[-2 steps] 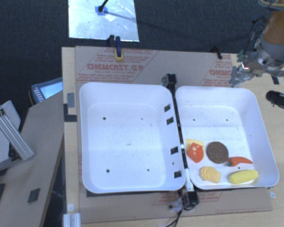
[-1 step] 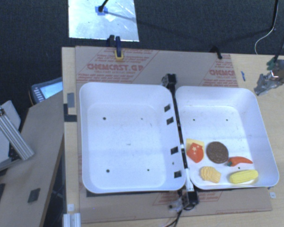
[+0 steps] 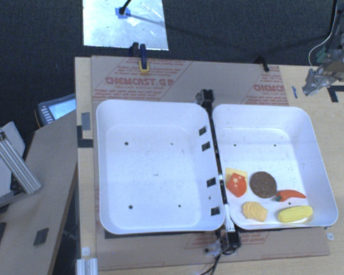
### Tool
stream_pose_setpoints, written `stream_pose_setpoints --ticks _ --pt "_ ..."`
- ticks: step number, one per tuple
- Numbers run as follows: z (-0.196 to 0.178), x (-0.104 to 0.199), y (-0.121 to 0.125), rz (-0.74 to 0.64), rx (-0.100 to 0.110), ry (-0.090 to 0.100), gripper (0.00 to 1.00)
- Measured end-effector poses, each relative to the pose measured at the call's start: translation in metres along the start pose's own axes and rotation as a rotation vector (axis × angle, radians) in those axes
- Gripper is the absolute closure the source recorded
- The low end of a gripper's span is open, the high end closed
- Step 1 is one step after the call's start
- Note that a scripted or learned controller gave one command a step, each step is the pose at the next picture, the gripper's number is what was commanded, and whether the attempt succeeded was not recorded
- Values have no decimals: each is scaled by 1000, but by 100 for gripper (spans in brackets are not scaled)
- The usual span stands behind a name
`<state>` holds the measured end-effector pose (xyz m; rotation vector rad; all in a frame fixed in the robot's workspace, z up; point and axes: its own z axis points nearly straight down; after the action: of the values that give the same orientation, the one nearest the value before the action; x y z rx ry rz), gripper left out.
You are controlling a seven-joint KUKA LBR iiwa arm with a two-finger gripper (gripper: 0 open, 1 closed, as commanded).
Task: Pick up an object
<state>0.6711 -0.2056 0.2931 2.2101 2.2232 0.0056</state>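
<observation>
At frame's right edge, claw [image 3: 313, 85] partly cut off.

From here the arm [image 3: 339, 44] is cut off by the right edge, and I can't make out how its jaws stand. The grey device [image 3: 56, 110] left of the bench is partly hidden, its screen too blurred to read.

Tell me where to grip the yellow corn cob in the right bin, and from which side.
Grip the corn cob across its narrow middle, coming straight down from above. It lies flat and lengthwise beside the bin's near wall, so a side approach looks blocked. The chili pepper sits close behind it.
</observation>
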Motion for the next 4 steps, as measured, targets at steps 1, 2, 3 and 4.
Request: stream_pose_setpoints --ticks 1,2,3,4 --pt "10 0 -2 1 4 1 100" --pt "19 0 -2 0 4 0 100" --pt "27 0 -2 0 4 0 100" --pt "32 0 -2 0 4 0 100"
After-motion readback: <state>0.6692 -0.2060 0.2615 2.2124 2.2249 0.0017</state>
